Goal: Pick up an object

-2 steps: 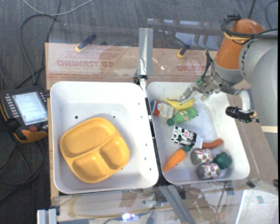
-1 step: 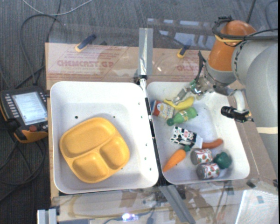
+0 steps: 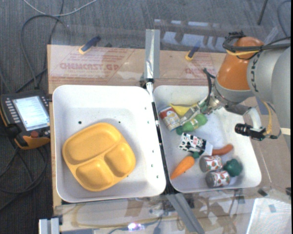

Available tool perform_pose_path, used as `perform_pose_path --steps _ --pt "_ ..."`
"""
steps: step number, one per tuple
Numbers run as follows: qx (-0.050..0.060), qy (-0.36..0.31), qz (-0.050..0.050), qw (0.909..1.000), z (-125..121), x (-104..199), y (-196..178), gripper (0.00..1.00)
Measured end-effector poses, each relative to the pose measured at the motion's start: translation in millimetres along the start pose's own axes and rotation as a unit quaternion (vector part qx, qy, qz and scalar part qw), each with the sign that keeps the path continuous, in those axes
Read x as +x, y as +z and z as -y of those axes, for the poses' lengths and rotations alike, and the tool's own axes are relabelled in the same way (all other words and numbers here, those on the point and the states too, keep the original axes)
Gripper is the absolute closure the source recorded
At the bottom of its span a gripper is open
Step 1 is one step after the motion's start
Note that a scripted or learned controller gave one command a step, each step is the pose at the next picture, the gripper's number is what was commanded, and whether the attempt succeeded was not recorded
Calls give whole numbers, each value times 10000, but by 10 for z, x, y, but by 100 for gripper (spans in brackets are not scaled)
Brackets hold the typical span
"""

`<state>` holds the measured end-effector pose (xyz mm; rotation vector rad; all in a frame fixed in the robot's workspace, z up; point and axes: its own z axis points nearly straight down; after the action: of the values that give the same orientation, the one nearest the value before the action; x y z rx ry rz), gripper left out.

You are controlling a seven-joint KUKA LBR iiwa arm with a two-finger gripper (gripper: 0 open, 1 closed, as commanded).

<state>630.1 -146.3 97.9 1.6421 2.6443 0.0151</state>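
Your pincer [image 3: 205, 106] sits low in the right bin [image 3: 249, 172], at its upper middle, right over the cluster of a yellow piece [image 3: 180, 109], a green bottle [image 3: 195, 122] and a red-labelled can [image 3: 168, 119] — whether it is spread or pinched you cannot tell from this slant. It appears to touch the yellow piece and the bottle's top end, but nothing shows clearly gripped. Lower in the same bin you have a black-and-white patterned carton [image 3: 192, 143], an orange carrot [image 3: 182, 165], a small red sausage [image 3: 222, 149], two short cans [image 3: 211, 163] and a dark green round item [image 3: 233, 167]. The left bin [image 3: 88, 99] holds a yellow divided tray [image 3: 98, 155].
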Motion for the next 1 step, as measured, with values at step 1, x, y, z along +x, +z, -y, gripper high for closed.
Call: perform_pose_path --steps 1 --pt "13 -1 -27 10000 0 18 -53 100"
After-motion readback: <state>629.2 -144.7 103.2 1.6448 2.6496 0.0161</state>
